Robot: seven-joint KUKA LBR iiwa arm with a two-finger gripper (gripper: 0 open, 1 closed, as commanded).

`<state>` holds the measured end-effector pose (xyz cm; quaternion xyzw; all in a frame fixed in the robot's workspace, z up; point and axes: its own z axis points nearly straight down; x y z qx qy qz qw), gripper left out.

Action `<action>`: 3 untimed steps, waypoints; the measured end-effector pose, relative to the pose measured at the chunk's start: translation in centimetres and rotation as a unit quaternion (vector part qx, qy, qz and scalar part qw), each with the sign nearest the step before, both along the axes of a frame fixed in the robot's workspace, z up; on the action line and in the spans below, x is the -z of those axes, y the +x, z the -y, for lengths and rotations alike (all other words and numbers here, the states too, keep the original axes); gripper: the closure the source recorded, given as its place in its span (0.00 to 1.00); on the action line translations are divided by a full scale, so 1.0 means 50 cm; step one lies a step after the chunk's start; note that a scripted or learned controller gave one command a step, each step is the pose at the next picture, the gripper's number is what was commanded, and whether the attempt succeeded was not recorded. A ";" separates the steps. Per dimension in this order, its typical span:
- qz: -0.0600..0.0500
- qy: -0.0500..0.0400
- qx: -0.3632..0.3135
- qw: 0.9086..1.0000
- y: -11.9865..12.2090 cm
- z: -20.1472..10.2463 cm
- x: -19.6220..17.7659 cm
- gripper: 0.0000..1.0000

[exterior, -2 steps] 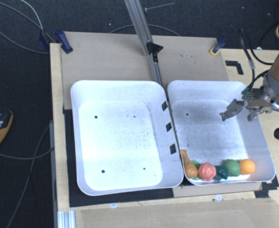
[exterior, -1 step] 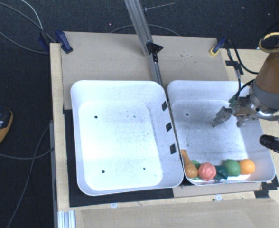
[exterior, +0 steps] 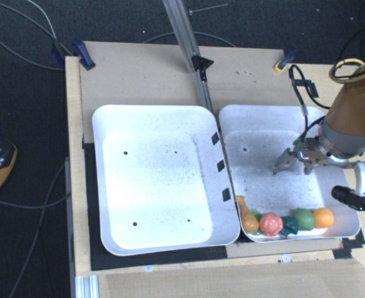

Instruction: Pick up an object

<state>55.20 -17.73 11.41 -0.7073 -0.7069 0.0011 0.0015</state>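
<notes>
Lining the near wall of the right bin, small rounded toys — pink ball, green ball, orange ball — look light, smooth, apt to roll; grip across the middle. Farther back, the gripper hovers splayed, grasping nothing.

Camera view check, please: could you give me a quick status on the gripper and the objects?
Gripper over right bin, nothing between fingers. Toys bunched along near wall, untouched. Nothing in the way.
</notes>
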 end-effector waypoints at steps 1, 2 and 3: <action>0.001 0.000 0.000 1.000 0.000 -0.001 0.054 0.00; 0.003 -0.001 0.000 1.000 0.001 0.000 0.030 1.00; 0.004 -0.001 0.000 1.000 0.005 0.000 -0.055 1.00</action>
